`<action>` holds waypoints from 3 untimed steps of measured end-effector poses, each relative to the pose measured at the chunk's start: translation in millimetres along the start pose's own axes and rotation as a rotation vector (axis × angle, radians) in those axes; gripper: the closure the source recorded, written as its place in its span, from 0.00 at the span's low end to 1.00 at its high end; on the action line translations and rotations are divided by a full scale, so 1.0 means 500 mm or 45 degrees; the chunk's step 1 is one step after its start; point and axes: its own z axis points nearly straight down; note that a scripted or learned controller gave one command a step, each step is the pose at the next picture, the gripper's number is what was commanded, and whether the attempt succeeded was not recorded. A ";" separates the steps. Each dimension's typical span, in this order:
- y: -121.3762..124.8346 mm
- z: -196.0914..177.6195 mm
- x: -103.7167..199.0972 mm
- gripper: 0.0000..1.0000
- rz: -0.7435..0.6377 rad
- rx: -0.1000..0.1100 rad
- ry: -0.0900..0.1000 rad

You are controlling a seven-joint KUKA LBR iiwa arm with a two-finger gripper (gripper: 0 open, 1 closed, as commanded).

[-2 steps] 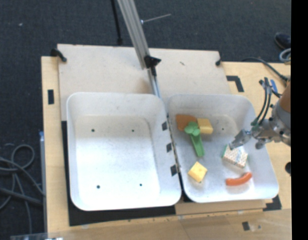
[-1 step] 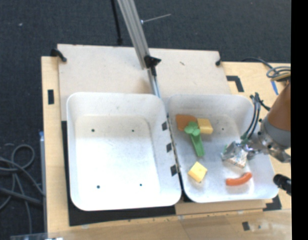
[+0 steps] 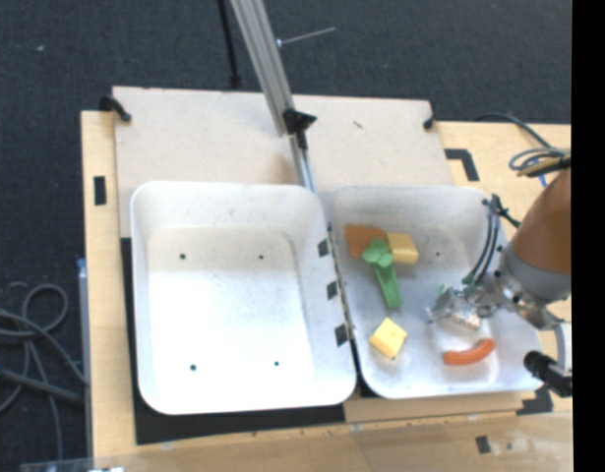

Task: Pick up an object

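The right bin (image 3: 420, 205) holds several small objects. An orange block (image 3: 360, 238) and a yellow block (image 3: 402, 249) lie near its far side, with a green T-shaped piece (image 3: 385, 271) just in front of them. A yellow cube (image 3: 388, 338) sits near the bin's front left. A red-orange sausage-shaped piece (image 3: 468, 353) lies at the front right. My gripper (image 3: 457, 309) hangs low in the bin just behind that red-orange piece, at the end of the grey and orange arm (image 3: 546, 239). Nothing is visibly held.
The left bin (image 3: 154, 264) stands beside the right one. A slanted metal pole (image 3: 268, 57) rises from between the bins at the back. Cables (image 3: 533, 157) lie at the right rear and on the floor at left.
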 end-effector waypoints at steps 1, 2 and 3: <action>0.005 -0.028 -0.002 1.00 0.008 -0.011 -0.001; 0.018 -0.150 -0.022 1.00 -0.007 0.000 0.008; 0.028 -0.246 -0.011 1.00 -0.010 0.000 0.009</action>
